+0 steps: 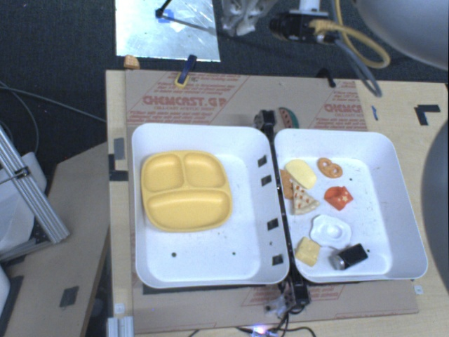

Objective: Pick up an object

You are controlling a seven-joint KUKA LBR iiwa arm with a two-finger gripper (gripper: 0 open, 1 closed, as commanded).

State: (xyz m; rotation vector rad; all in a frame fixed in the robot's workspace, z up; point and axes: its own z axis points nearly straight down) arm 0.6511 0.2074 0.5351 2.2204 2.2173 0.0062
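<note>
pincer (242, 12) at top edge, blurred, cut off | grip: cannot tell | toy food (319, 206) in right bin (393, 188)

Divided tray (186, 190) in left bin (203, 258); pretzel (329, 167), fried egg (330, 229), cheese cube (307, 251) in right bin (393, 209).

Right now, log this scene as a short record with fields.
left bin: holds a yellow tray with three compartments, nothing seen in them
right bin: holds small food toys
items in right bin: pretzel, red piece, waffle wedge, fried egg, cheese cube, black block
item spread: clustered toward the right bin's left half
task state: nothing lifted yet
</note>
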